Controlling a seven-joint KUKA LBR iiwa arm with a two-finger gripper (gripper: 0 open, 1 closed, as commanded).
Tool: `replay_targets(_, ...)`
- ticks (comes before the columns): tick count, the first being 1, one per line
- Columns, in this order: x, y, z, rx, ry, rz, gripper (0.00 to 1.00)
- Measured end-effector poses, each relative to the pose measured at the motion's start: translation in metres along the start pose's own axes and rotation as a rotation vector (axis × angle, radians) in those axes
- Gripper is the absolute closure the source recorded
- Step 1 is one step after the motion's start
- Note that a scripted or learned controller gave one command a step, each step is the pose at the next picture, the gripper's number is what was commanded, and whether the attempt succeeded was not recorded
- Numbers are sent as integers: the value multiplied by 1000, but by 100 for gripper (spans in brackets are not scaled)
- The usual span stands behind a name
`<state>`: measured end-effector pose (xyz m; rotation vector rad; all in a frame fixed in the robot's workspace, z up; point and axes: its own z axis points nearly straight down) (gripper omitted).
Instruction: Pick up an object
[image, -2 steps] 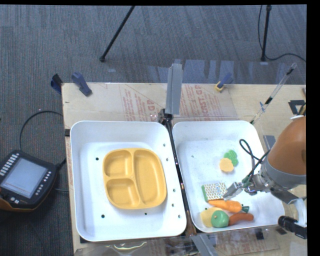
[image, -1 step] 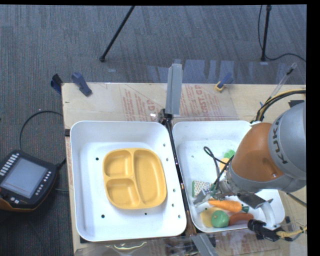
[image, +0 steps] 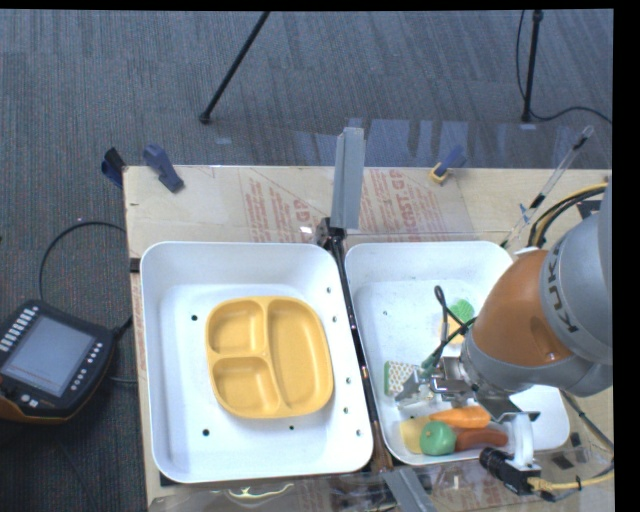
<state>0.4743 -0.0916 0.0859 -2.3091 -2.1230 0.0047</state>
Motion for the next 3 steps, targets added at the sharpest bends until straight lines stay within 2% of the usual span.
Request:
replay_targets(1, -8, 77, -1, -2, -1, 59, 0)
replay_targets(2, -7, 76, -9, 4, 0, 54, 100)
replay_targets(3, 35, 84, -146, -13, -1, -104, 100)
